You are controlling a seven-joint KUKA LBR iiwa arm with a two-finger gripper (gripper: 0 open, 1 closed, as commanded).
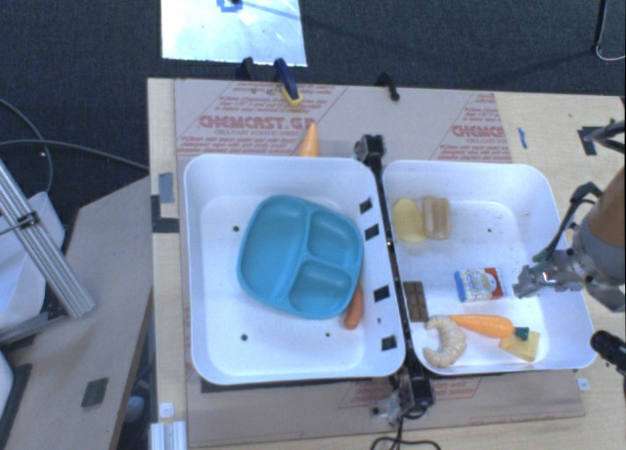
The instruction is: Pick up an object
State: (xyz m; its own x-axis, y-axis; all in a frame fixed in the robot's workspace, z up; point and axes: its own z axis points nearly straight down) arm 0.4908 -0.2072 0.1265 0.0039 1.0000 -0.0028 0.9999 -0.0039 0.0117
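While you look down on the table (161, 159), the gripper (536, 280) sits at the right edge of the right shallow white bin (533, 184), low over its floor; you cannot tell how it is set, since that part is too small and blurred. Nothing shows in its grasp. Just left of it lies a small blue, white and red packet (478, 285). Nearer you lie an orange carrot (482, 324), a yellow cheese wedge (522, 344), a pale curled shrimp (446, 339) and a brown chocolate bar (415, 300). At the bin's far side rest a yellow lemon-like piece (408, 221) and a tan bread roll (436, 216), touching. The left white bin (210, 340) holds a blue sectioned plastic plate (299, 255) with a small orange carrot (353, 309) at its near edge.
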